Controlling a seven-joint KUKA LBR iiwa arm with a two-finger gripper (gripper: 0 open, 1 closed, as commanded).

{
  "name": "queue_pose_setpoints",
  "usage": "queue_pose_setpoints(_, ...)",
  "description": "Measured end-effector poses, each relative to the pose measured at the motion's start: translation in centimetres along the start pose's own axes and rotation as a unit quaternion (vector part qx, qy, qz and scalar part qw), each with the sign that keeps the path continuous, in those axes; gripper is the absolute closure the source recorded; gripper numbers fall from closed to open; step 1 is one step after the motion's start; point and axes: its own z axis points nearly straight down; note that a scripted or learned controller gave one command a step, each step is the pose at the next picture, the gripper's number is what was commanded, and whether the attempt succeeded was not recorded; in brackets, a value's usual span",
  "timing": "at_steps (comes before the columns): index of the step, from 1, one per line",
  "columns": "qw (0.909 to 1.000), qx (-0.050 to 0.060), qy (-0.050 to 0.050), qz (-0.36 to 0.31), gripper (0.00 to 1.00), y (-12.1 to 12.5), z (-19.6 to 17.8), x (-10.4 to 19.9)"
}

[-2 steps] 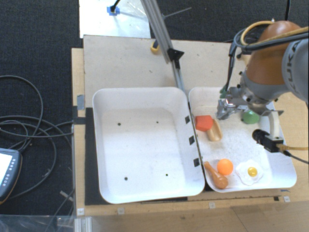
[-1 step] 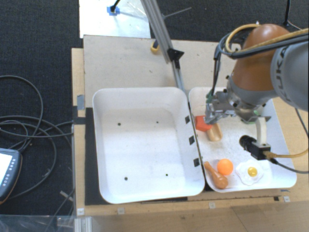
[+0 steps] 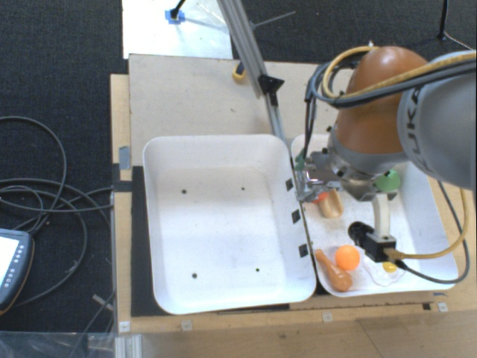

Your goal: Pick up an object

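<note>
Hanging low in the right bin (image 3: 440, 200), gripper (image 3: 322, 192) mostly hidden under the wrist; grip state cannot be told | tan bread-like piece (image 3: 331, 205) just beside and below it, touching or nearly | orange ball (image 3: 346, 257) and carrot (image 3: 333, 271) lie nearer the front rim, carrot's long axis diagonal.

I see dark carpet (image 3: 52, 58) all around my bench (image 3: 194, 95), black cables (image 3: 45, 192) looping across it at left, and a pale board (image 3: 175, 17) lying beyond.
</note>
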Motion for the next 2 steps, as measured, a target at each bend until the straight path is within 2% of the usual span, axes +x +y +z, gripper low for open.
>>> queue_pose_setpoints(1,1.0000,0.001,0.000,0.000,1.00,-2.54,1.88,4.94)
queue_pose_setpoints(2,1.0000,-0.001,-0.001,0.004,0.00,-2.43,1.79,4.59)
